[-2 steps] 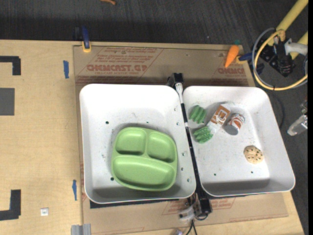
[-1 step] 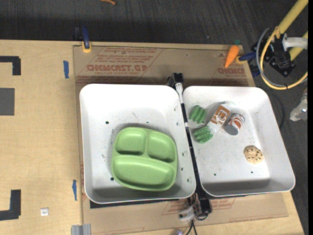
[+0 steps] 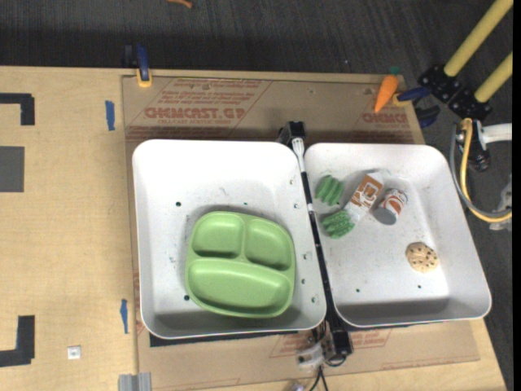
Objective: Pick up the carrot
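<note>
From the camera view, looking down at a slant, I had both white bins before me. The carrot (image 3: 385, 93) lay on the table (image 3: 65, 218), outside the bins, just beyond the far rim of the right bin (image 3: 468, 251), near its middle, orange with a green tip pointing away. It rested there untouched, nothing around it, so the pick was, by my judgement, not yet begun. Of my claw I could not tell the state. In the right bin sat two green pieces (image 3: 333, 206), a small carton (image 3: 365, 192), a can (image 3: 391, 204) and a cookie (image 3: 421, 257). The left bin (image 3: 163, 177) carried a green divided plate (image 3: 240, 263). Everything remained to do: reach, close on the carrot, lift.
</note>
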`<state>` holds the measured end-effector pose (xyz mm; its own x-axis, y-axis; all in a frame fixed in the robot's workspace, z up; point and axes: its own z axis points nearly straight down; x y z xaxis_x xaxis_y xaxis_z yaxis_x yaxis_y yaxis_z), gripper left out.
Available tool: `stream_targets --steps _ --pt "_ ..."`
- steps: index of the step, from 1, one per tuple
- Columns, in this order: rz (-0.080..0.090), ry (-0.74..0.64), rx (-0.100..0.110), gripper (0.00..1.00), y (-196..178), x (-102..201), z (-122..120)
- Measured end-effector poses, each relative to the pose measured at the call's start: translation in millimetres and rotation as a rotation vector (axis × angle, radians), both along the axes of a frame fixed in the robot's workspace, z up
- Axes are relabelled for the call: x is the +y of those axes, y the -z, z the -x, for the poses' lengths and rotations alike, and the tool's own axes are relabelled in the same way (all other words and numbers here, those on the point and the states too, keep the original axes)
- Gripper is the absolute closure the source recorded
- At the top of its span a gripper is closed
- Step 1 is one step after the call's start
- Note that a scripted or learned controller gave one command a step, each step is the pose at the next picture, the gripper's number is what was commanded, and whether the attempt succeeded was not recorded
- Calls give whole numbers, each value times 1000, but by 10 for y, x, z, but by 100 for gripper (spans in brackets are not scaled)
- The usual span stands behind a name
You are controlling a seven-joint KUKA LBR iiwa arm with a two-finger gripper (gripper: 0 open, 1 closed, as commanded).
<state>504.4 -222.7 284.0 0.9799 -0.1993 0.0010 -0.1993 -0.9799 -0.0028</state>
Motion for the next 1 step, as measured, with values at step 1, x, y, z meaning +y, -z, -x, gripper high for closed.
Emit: stream_targets --steps 1 --pt "-4 0 -3 100 -100 13 -11"
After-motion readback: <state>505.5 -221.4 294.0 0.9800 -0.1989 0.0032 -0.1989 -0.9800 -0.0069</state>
